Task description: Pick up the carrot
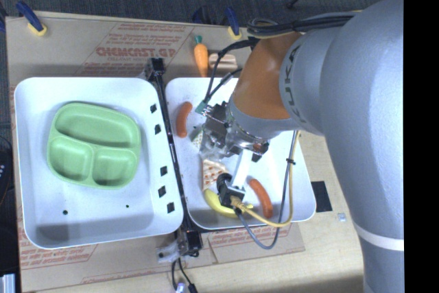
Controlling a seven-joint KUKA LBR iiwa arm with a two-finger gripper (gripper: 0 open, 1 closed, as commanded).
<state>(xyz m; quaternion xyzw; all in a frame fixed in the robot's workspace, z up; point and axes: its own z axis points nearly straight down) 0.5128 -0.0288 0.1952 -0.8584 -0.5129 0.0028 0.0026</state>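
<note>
The carrot (199, 58) is lying outside the bins, well apart from the gripper (214, 141); two sausages (182, 119) are sitting in the right bin (302, 206).

Single fixed camera, mounted above the bench (103, 44), looking down at a slant. Both white bins in frame: left bin (27, 147), right bin (302, 199). Arm (357, 79) enters from frame right, close to the lens, bulking large. Dark floor along the top.
</note>
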